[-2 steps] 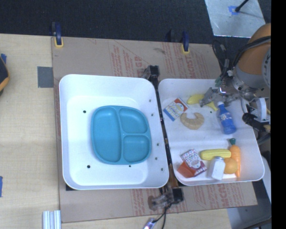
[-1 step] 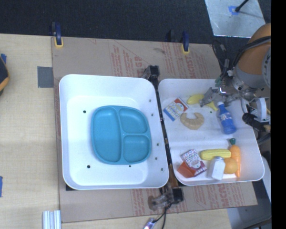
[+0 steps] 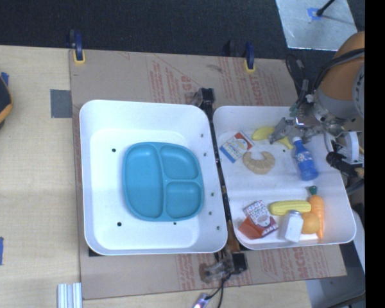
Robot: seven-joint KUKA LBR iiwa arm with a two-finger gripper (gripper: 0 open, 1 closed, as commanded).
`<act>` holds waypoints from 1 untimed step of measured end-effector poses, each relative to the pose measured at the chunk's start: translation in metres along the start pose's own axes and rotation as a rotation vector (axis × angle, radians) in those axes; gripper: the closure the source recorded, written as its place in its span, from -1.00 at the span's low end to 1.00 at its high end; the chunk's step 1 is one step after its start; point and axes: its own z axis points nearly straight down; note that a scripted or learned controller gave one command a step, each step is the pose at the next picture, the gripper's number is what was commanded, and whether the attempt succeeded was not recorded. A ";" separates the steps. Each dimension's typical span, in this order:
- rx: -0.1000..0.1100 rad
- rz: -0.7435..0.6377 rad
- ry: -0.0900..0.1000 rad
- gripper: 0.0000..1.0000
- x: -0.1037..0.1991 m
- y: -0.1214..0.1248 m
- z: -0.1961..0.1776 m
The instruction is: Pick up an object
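Note:
My gripper [image 3: 294, 133] hangs over the far part of the right bin [image 3: 346, 236], open, with nothing between its fingers. Just under it are a yellow banana [image 3: 264, 133] to its left and a blue bottle [image 3: 304, 161] that lies lengthwise right below it. A tan croissant [image 3: 259, 162] and a small blue-and-white carton [image 3: 235, 147] lie further left. At the bin's near end sit a corn cob [image 3: 289, 206], an orange carrot [image 3: 316, 214], a white bottle [image 3: 293, 227] and a red-and-white packet [image 3: 256, 217].
The left bin [image 3: 96, 172] holds a blue divided plate [image 3: 162, 180]. A ridge where the two bins meet runs between them [image 3: 217, 172]. The arm's orange band [image 3: 346, 69] is at the right edge. Clamps [image 3: 248, 55] stand at the board's far edge.

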 end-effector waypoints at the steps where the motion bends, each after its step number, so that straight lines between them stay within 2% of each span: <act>1: 0.000 0.000 0.000 -1.00 0.000 0.000 0.000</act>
